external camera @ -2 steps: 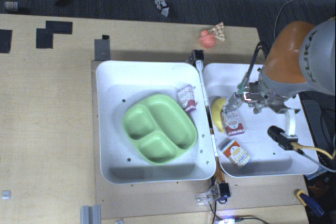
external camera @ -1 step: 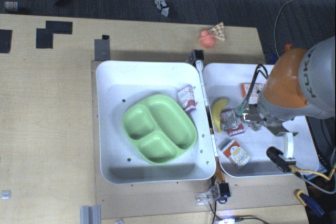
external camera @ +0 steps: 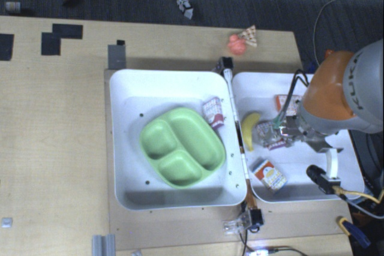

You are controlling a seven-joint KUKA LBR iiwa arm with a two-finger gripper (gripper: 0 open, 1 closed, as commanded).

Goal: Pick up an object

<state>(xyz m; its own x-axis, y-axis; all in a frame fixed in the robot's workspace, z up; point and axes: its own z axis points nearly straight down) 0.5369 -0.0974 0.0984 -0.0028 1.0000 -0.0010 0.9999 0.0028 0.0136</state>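
Note:
My gripper point(external camera: 271, 136) hangs low in the right bin point(external camera: 300, 192), reaching in from the right, with its tip next to a yellow banana-shaped toy point(external camera: 249, 128). A crumpled silvery thing sits at the fingertips, and I cannot make out whether it is gripped. A small red and white carton point(external camera: 269, 174) lies in front of the gripper in the same bin. Another red and white packet point(external camera: 284, 101) peeks out behind the arm. In the left bin point(external camera: 123, 129) rests a green divided plate point(external camera: 182, 144), and a small printed packet point(external camera: 213, 112) lies at its back right.
A ridge point(external camera: 235, 129) divides the two bins. Behind the bins, on the bench, lie a pink ball point(external camera: 237, 44) and a small tan object point(external camera: 249, 36). Dark cut-outs point(external camera: 60, 38) mark the bench at the far left. Small bits of clutter lie on the floor beyond.

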